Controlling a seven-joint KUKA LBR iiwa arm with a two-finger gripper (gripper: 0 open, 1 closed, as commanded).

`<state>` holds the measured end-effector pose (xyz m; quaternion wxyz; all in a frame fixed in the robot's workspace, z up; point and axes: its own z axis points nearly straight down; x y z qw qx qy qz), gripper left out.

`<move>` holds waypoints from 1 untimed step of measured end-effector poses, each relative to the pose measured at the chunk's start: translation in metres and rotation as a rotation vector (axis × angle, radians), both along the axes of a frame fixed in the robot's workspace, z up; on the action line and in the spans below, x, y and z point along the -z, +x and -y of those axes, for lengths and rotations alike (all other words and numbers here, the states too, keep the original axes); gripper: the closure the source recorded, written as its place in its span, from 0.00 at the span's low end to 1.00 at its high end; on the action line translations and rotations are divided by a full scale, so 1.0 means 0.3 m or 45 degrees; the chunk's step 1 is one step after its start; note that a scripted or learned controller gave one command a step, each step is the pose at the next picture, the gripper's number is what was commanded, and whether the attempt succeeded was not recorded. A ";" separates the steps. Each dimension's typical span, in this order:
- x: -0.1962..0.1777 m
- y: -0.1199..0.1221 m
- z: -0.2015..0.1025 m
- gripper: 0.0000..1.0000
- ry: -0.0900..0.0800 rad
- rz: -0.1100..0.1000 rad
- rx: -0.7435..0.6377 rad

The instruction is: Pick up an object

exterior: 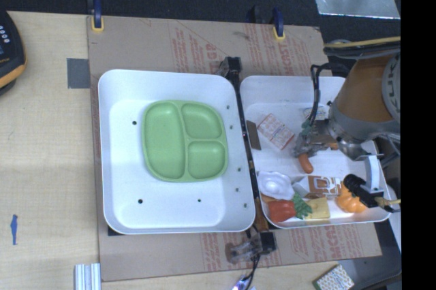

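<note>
- Right bin [327,86]: holds a loose clutter of small play-food pieces; the hand [310,141] is lowered among them, its state cannot be told here.
- Orange sausage-like piece [306,163]: lies just below the hand, on the bin floor, apart from the patterned packet [276,131].
- Handling, judged: light, stiff, smooth plastic, apt to roll; best pinched across its short middle.
- Left bin [116,146]: carries a green divided plate [184,140].

left bin [116,146]: open around green plate [184,140] | right bin [272,88]: crowded near edge
</note>
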<state>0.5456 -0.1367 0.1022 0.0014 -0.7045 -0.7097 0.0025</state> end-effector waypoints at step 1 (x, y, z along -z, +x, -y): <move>-0.320 0.189 -0.336 1.00 0.005 0.020 -0.010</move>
